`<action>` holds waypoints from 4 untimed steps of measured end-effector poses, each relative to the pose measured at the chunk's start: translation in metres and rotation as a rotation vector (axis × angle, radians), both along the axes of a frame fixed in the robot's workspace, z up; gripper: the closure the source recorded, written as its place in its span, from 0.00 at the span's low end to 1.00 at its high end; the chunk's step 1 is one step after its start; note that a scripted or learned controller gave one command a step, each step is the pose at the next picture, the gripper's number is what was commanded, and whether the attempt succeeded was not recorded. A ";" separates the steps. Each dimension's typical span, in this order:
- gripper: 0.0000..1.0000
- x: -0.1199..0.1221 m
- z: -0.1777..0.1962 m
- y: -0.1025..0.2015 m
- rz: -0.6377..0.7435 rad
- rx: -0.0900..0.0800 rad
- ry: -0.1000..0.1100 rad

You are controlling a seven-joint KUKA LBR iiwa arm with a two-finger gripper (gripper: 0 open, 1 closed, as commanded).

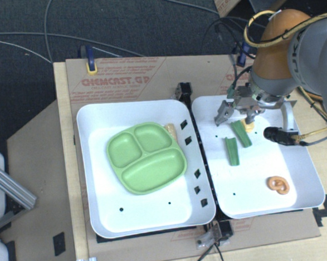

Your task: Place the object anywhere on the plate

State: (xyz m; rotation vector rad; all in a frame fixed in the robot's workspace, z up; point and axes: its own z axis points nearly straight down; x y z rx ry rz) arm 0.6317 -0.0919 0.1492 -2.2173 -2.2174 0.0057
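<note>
From above, the green three-compartment plastic plate (147, 157) lies in the left white bin (94, 176). In the right white bin (300, 173), the gripper (237, 112) hovers with fingers spread, released, above two green stick-shaped pieces (237, 141). An orange pretzel-shaped toy (278, 185) sits nearer the front corner.

Two bins side by side on bench; left bin (99, 176) holds divided plate (147, 157), near bin's middle, toward rear; small block (171, 131) touching plate's rear right edge; right bin (301, 184) holds two sticks in rear half, first stick (232, 151) left of and nearer than second stick (242, 133), close together; pretzel (278, 185) well apart toward near right corner; gripper (238, 113) above right bin's rear, just behind second stick; arm enters from right.
</note>
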 end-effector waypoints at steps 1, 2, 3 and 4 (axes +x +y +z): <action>1.00 0.002 0.015 0.000 0.000 0.000 -0.008; 1.00 0.011 0.067 0.007 0.002 -0.002 -0.014; 1.00 0.017 0.133 0.008 0.001 -0.002 -0.016; 1.00 0.018 0.136 0.008 0.001 -0.002 -0.010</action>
